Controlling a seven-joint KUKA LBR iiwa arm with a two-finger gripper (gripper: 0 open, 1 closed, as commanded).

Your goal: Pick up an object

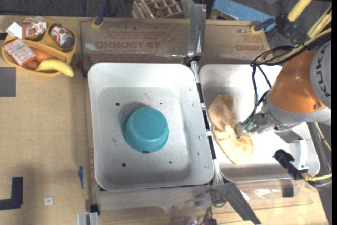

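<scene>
Cloth (pixel 227 129) lies in the right bin (pixel 231 74), and that is the thing I am after. It is a soft, pale yellow rag, all bunched up, close to the wall between the two bins. My gripper (pixel 245 128) is down low at the cloth's right edge — it seems to be touching the folds, but the view is too small and dark there for me to be sure. I cannot tell how the gripper is set, or if it has any cloth in it. The grey arm with its orange band (pixel 296 87) comes in from the right.

In the left bin (pixel 105 81) I see a teal bowl (pixel 146 129), turned upside down, near the middle. Far off at the top left of the bench sits a yellow tray (pixel 10 55) of toy food — a banana (pixel 56 66) lies on its near edge.
</scene>
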